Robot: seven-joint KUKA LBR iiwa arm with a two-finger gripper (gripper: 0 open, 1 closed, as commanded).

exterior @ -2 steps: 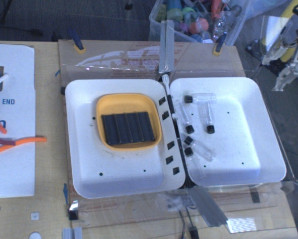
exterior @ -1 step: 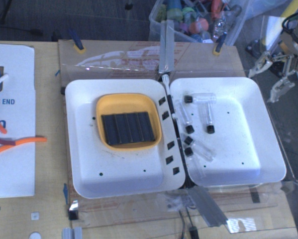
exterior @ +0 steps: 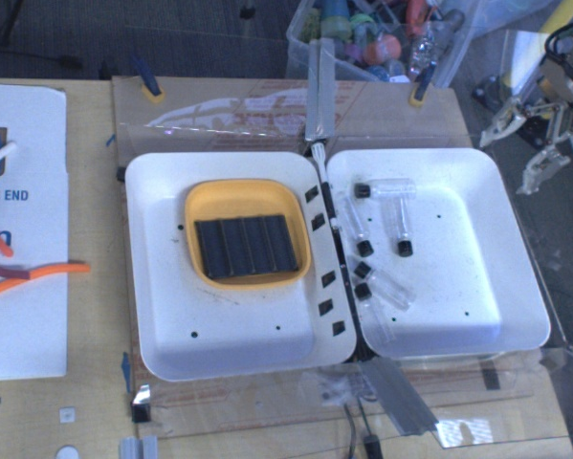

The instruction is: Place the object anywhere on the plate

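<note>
Evidently two white bins side by side, shallow, smooth, rounded corners. One yellow plate, rounded-square, glossy, in left bin. One dark block, rectangular, ribbed in parallel strips, lies on plate at centre of it. Right bin: about four clear tubes with black caps, exact count unsure. White sheet at left edge of frame, partial print reads "S END". Gripper at upper right, outside bins; whether apart or together cannot be told.
</note>
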